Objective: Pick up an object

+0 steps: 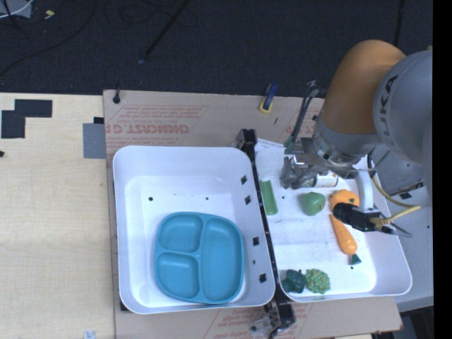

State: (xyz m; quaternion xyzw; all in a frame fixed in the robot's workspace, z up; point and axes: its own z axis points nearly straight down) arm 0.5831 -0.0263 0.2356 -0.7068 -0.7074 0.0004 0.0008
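Note:
My gripper (295, 178) hangs over the back part of the right bin (395, 274), just above and left of a rounded green lump (311, 203). A long green pod-like piece (268, 196) lies along that bin's left wall, left of the gripper. To the right are a small orange piece (344, 197) and an orange carrot (345, 236). Near the front edge sit a dark green broccoli-like piece (294, 281) and a lighter green one (318, 281). Nothing visible is held by the gripper.
The left bin (134, 189) holds a blue divided plate (199, 257). A small white object (325, 181) lies just right of the gripper. The arm's large orange and grey body covers the right bin's back right corner.

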